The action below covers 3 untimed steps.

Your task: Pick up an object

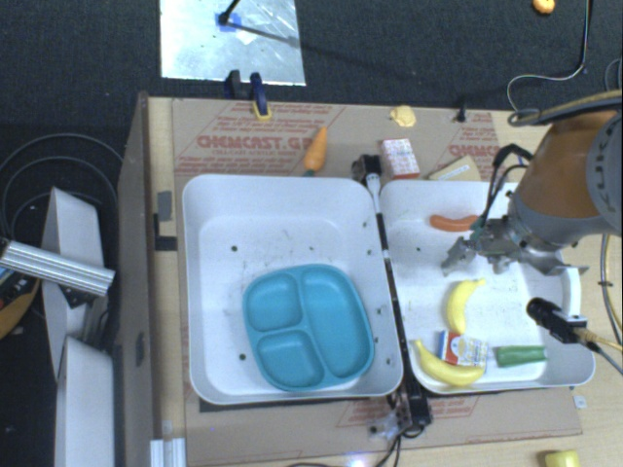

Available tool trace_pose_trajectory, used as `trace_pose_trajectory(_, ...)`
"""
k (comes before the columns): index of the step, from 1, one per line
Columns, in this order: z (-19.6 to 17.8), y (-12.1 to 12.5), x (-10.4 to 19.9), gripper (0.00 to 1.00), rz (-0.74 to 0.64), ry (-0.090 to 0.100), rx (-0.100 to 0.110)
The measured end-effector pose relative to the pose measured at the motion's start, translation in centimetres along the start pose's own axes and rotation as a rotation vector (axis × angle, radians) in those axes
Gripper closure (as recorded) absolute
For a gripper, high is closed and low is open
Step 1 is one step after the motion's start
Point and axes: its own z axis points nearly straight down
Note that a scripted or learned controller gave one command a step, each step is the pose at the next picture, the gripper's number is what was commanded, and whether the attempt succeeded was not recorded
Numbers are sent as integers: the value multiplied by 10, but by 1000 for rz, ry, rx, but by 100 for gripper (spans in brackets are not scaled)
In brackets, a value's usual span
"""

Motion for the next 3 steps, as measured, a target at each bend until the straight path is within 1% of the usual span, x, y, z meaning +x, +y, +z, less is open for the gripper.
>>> trace_pose_trajectory(1,60,-18,10,0,0,1,1)
trace_pose_trajectory(2,48,-17,10,100,0,0,-2)
trace_pose_trajectory(3,-46,54,88,100,-8,-1,-9)
